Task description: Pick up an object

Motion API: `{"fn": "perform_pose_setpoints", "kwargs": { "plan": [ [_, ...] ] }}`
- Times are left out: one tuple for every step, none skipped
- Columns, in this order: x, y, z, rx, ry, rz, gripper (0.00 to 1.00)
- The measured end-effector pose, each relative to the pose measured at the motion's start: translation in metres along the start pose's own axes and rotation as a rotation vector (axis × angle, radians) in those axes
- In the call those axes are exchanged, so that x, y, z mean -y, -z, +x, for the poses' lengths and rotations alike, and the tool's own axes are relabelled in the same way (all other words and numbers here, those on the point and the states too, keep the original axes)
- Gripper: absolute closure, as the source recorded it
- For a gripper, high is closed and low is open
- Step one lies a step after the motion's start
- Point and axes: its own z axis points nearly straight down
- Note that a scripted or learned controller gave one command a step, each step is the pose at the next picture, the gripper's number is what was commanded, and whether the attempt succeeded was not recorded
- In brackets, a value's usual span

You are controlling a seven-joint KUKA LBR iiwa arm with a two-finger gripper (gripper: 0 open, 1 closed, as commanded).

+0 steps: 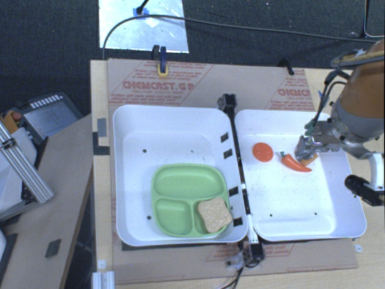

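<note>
bright even overhead light, glare on the metal sheet, slightly soft focus.

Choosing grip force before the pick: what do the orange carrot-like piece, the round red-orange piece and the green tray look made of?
Carrot-like piece: probably moulded plastic; smooth, uniform colour. Round red-orange piece: likely plastic too, flat matte colour; too small to confirm. Green tray: seemingly rigid plastic, smooth moulded compartments, slight sheen.

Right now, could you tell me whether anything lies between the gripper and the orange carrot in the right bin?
Nothing visible does. The gripper is right over the carrot, at its right end. The red disc lies apart, to the carrot's left.
</note>
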Motion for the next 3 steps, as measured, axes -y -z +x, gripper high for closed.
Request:
{"fn": "perform_pose_setpoints", "kwargs": {
  "plan": [
    [0.007,-0.006,0.043,0.0,-0.002,0.001,1.0],
    [0.005,-0.006,0.102,0.0,0.001,0.0,1.0],
    [0.017,-0.018,0.15,0.0,-0.001,0.002,1.0]
  ]
}}
